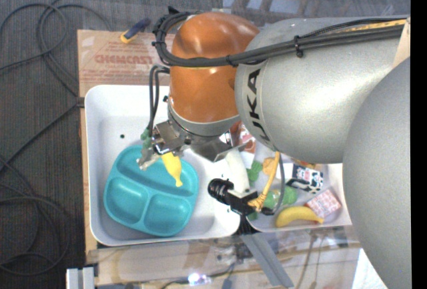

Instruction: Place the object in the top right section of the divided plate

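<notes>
A teal divided plate point(148, 199) lies in the left white bin point(107, 114), towards its front. My gripper point(157, 155) hangs over the plate's upper right part, below the arm's orange band. A small yellow object point(173, 169) sticks out down and to the right from between the fingers, and its lower tip is over the plate's top right section. The gripper is shut on its upper end. Whether the object touches the plate cannot be told.
The right bin point(337, 217) holds a banana point(298, 215), a pink packet point(324, 201), a black-and-white carton point(307, 177) and green pieces point(256, 171). The arm covers most of that bin. A blue and yellow tool point(135, 29) lies on the cardboard behind.
</notes>
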